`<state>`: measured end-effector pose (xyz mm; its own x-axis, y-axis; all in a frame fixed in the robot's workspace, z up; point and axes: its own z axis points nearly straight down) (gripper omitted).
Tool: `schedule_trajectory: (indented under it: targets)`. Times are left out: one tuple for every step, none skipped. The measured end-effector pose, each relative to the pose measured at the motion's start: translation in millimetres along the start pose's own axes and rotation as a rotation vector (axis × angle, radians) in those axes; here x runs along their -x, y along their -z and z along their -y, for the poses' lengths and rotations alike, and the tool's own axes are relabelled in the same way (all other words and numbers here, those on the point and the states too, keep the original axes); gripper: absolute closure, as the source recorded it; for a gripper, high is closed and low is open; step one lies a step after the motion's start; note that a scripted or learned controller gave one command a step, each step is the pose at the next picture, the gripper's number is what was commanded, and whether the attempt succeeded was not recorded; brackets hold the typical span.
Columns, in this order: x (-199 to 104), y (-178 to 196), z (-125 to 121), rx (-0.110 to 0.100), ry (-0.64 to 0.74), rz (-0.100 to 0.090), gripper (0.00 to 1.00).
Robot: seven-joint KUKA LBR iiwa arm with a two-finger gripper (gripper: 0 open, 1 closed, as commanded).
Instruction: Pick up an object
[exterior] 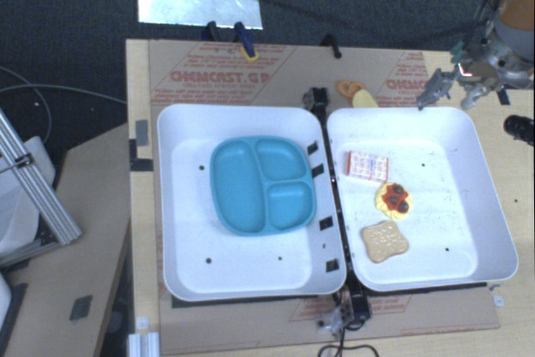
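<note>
Its jaws spread and empty, the gripper (454,86) hangs at the right bin's (493,205) one o'clock corner, far from the cracker (368,166), pizza (394,199) and toast (384,241), risking a grab at bare floor

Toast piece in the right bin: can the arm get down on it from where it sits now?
Probably yes. The toast piece lies flat in the right bin, apart from the round yellow-and-red toy, with nothing over it. The gripper hangs above the bin's far rim.
</note>
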<state>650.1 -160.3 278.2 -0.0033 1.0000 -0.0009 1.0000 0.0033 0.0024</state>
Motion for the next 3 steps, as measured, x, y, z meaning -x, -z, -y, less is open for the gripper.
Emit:
schedule_trajectory:
  targets:
    - [16, -153, 36, -0.012, -0.004, -0.003, 0.00]
    - [-38, -192, 81, 0.008, 0.003, 0.004, 0.00]
    - [-35, -178, 78, 0.011, -0.001, 0.005, 1.00]
